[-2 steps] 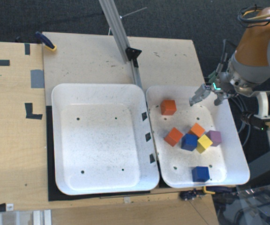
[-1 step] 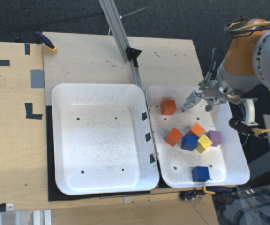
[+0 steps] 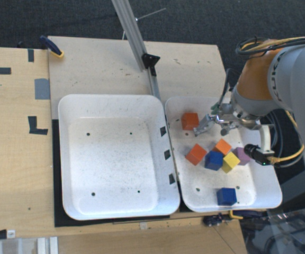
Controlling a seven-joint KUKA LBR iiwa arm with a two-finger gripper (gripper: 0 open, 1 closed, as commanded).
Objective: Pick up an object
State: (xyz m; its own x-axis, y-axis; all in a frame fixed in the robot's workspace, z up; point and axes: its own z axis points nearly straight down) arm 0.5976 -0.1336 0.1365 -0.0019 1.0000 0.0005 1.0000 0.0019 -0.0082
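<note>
Hovering low over the right bin, your jaws sat just beside the upper orange cube, which lay to their left and a touch toward the bin's far wall. You could not tell from this slanted view whether the jaws stood wide or narrow; nothing showed between them. That cube was the nearest target, standing apart from the cluster below: a second orange cube, a blue cube, a yellow cube, a small orange block and a purple piece. Another blue cube lay alone near the front wall. Your likely move: a short shift left, then down.
</note>
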